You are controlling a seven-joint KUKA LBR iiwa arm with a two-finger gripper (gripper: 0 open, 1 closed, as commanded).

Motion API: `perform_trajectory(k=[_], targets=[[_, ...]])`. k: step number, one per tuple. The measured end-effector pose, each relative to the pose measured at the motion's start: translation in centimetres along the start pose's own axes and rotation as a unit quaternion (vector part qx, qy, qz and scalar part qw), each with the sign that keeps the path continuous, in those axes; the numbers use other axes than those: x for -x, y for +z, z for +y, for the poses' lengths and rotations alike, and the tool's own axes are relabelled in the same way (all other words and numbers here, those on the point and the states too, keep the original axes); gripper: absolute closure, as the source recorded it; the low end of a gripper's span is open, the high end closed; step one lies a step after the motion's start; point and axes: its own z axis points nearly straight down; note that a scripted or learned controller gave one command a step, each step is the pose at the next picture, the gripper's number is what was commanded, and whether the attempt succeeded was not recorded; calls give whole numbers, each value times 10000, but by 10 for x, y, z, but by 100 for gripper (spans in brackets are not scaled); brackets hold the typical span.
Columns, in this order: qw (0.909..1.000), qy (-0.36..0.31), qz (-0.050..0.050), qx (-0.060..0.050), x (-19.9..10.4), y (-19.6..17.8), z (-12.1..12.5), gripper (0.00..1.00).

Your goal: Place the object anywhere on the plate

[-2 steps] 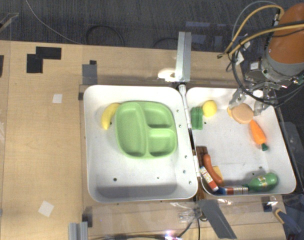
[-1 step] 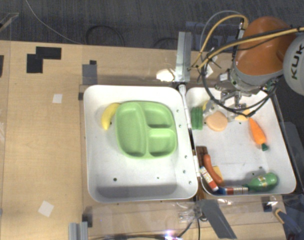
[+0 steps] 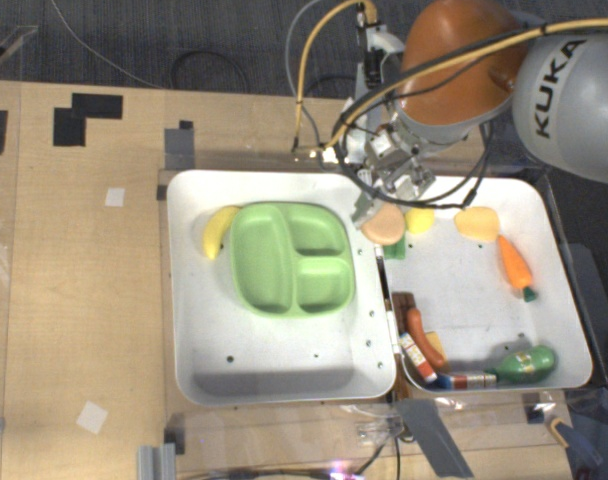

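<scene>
- The green divided plate point(image 3: 287, 258) lies in my left bin point(image 3: 199, 358), a banana point(image 3: 218, 231) touching its edge.
- My end effector point(image 3: 386, 190) hangs over the bins' divide; whether it grips, I cannot tell.
- Just beneath sits a tan round toy food point(image 3: 385, 226): probably light, rigid, smooth; I'd pinch across its edges.

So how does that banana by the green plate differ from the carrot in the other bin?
The banana is yellow and curved; the carrot is orange, straight and tapered, with a green tip. The banana lies in the left bin against the green plate; the carrot lies apart in the right bin. Both look like toy food, lying flat.
</scene>
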Motion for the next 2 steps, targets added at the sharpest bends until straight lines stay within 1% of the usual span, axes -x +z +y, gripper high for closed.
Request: perform_trajectory(k=[1,2], targets=[[9909,-1345,-12,28,59,3,14,100],[9911,-1333,-9,28,57,3,14,0]])
